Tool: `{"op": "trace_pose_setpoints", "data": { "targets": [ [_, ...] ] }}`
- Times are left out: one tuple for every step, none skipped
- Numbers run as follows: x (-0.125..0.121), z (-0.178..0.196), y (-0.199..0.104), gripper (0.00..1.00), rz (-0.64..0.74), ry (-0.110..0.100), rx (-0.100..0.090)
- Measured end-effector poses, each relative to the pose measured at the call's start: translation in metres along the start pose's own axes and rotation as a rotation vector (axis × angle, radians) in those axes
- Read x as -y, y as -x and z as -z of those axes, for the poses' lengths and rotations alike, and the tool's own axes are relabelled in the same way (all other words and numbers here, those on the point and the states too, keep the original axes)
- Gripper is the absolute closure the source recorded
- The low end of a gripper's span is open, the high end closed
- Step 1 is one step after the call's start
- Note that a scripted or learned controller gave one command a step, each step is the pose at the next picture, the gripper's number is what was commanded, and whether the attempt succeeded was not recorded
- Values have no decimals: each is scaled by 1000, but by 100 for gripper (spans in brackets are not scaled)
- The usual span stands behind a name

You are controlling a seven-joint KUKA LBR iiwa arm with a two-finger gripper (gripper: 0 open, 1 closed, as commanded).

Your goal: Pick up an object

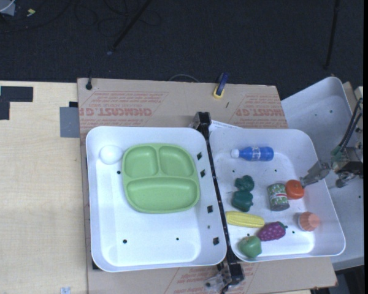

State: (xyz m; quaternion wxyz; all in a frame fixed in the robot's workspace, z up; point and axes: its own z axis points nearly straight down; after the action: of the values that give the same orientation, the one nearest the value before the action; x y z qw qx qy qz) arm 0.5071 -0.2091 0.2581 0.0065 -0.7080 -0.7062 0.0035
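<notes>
Gripper point(324, 171) at right bin's point(322, 241) right rim; finger state cannot be told. Just left: orange-red piece point(295, 189) touching green can point(278, 196). Further left: dark green peppers point(243, 192), blue bottle point(255, 154). Below: peach item point(307, 221), grapes point(272, 231), corn point(245, 219), green apple point(251, 246). Far left: green divided plate point(160, 177) in left bin point(110, 237).

The bench point(30, 182) carries a printed cardboard sheet point(147, 106). On the sheet sit 2 white bins: left bin point(104, 250), right bin point(322, 241) touching beside it.
</notes>
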Motion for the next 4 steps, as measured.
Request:
{"op": "trace_pose_setpoints", "data": {
  "targets": [
    [-2, 7, 0, 0, 2, 12, 3],
    [-6, -37, -3, 0, 4, 9, 2],
    [-8, -80, -4, 0, 3, 9, 2],
    [-14, -125, -11, 0, 3, 10, 2]
  ]
}}
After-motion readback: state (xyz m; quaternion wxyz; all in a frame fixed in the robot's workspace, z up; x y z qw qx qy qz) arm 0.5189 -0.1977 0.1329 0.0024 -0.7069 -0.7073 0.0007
